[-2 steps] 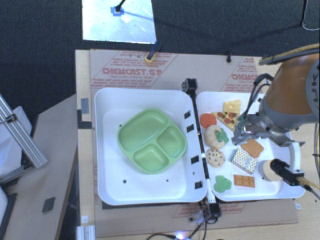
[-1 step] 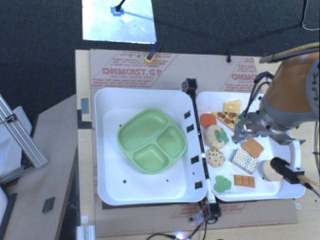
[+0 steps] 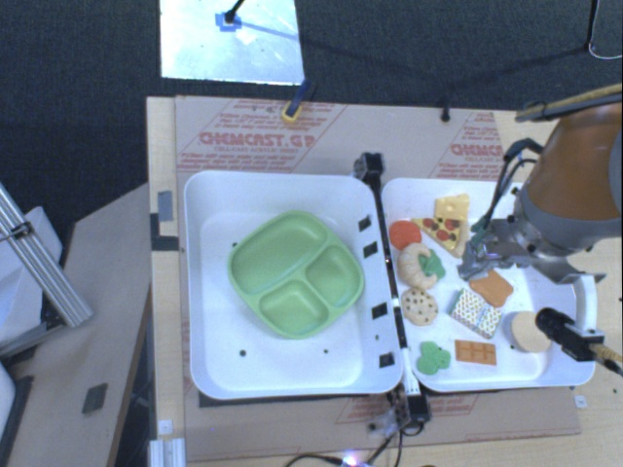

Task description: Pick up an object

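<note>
Above the right bin (image 3: 560,382), the hand (image 3: 479,259) hovers near a flat toast-shaped piece (image 3: 493,288) lying among small toy foods; its finger spread cannot be told. Left bin (image 3: 204,358) holds a smooth green divided plate (image 3: 296,273).

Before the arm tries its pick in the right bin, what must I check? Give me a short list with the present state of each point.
1. Tool is over the right bin: ok.
2. Tool holds nothing yet: cannot tell.
3. A target lies near the tool, the toast: ok.
4. Target has free space around it: not ok, the checkered block lies very close.
5. Green tray in the left bin is out of the way: ok.
</note>
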Robot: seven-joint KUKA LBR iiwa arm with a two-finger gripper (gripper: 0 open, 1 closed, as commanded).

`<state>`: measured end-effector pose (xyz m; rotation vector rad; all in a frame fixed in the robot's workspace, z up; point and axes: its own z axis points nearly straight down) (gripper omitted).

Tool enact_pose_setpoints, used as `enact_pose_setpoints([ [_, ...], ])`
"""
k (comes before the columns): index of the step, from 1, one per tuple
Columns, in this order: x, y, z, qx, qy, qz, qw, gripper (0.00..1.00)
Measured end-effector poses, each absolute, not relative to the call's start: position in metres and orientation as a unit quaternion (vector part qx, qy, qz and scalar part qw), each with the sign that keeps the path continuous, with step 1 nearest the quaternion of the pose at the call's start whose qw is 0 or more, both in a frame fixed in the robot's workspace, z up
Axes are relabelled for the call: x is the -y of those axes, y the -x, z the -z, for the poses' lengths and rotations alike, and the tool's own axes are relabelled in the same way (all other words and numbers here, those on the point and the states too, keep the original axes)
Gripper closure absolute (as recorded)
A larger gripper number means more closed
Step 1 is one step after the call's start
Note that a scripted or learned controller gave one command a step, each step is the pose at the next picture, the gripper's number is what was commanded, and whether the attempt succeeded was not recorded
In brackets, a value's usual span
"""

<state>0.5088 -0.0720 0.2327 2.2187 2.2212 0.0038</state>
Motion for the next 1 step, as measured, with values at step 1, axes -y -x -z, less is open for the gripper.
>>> enact_pose_setpoints([
  [1,0.0707,-0.513,-0.2144,-0.708,-0.707,0.0002,0.0,1.0],
])
